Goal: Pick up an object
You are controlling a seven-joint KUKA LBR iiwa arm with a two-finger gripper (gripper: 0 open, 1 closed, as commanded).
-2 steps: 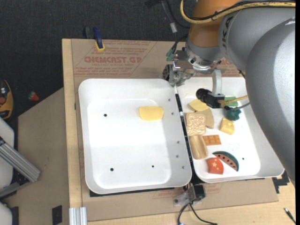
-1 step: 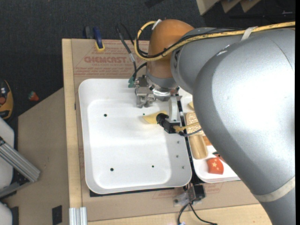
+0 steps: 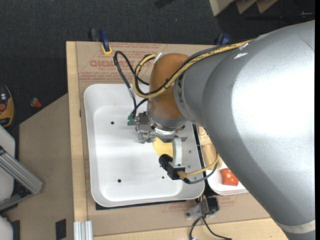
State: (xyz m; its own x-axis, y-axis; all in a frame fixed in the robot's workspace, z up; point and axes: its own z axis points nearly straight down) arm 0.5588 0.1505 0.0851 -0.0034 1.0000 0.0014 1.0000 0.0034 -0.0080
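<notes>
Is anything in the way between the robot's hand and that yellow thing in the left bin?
Nothing visible. The gripper hangs right over the yellow thing in the left bin, its own body covering most of it.

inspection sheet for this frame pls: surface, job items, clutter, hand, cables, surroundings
Surface: wooden bench bearing two white bins; left bin in plain sight, right bin mostly hidden under the arm.
Job's things: a pale yellow object in the left bin below the wrist, partly hidden; a red-orange object in the right bin.
Clutter: nothing seen.
Hand: the hand is down over the left bin, near its middle; too hidden by the wrist to judge its state or whether it holds anything.
Cables: yellow and black cables loop round the orange band; another lead trails off the bench's near edge.
Surroundings: dark floor; aluminium framing at left.
</notes>
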